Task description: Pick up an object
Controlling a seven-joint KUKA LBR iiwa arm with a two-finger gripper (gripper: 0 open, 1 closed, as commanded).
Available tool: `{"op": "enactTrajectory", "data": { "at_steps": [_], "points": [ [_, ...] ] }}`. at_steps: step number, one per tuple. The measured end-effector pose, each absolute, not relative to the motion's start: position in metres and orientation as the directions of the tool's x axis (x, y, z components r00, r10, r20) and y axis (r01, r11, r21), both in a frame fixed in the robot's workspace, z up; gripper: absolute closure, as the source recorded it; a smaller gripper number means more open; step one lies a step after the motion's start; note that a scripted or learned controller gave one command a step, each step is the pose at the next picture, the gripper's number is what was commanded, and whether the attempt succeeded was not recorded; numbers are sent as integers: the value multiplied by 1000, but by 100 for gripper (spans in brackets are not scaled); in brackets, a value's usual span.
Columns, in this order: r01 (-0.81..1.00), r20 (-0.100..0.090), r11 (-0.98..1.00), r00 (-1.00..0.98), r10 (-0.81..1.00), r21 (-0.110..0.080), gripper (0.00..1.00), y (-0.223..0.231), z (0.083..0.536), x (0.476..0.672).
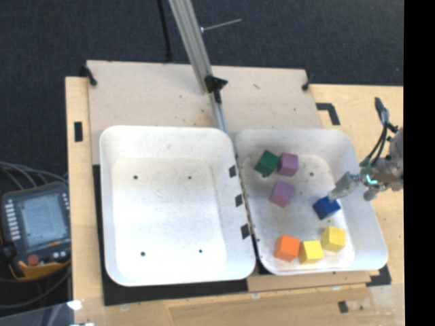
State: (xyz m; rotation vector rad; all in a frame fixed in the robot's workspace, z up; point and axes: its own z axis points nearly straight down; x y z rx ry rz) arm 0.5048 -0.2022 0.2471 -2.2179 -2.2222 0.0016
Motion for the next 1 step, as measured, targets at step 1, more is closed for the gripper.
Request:
{"op": "enactTrajectory", "data": {
  "at_steps": [1],
  "points": [
    [1000, 0, 1, -1, 1000, 2, 0, -202, 249, 506]
  ]
}}
